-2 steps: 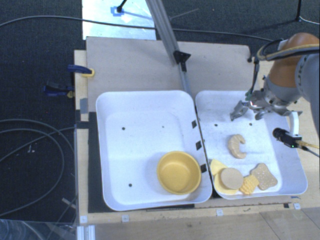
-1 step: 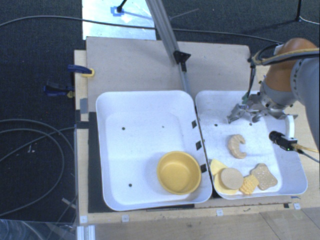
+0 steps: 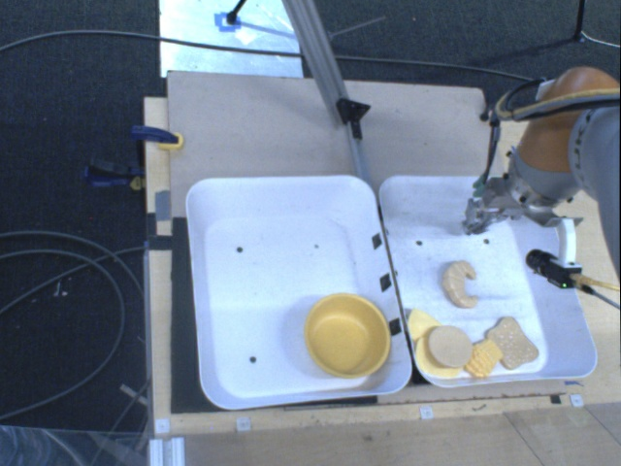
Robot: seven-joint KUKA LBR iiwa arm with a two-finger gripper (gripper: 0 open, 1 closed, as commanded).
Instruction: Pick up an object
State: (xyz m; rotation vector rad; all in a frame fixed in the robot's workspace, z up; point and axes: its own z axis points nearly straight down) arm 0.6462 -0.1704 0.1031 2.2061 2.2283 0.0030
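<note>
blue clamp [image 3: 121, 173] at bench's [image 3: 262, 124] left edge

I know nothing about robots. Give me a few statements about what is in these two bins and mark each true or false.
1. The yellow bowl sits in the left bin. True.
2. The tool holds the croissant. False: it hangs above the right bin, apart from the croissant.
3. The round cracker lies near the right bin's front edge. True.
4. The bowl is tipped upside down. False: it stands with its opening up.
5. The toast slice lies in the left bin. False: it lies in the right bin, beside the waffle piece.
</note>
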